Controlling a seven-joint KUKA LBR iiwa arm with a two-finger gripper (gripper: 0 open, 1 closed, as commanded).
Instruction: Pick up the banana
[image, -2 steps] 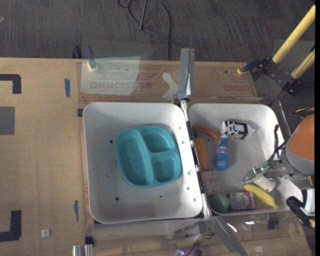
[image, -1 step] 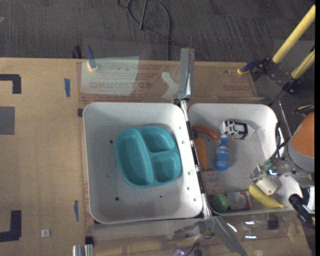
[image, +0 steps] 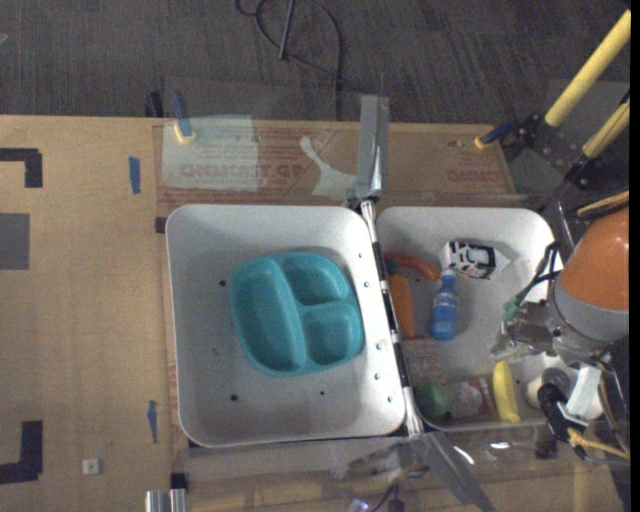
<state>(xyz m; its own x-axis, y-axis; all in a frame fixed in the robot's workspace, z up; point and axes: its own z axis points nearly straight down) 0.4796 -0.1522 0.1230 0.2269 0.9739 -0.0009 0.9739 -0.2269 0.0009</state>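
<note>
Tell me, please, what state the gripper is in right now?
Gripper: cannot be told; it sits over the right bin, above the banana, with nothing seen held.

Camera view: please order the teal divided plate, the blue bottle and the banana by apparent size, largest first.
1. teal divided plate, clearly the largest.
2. and 3. blue bottle and banana: they look about alike, so no ranking between them.
</note>
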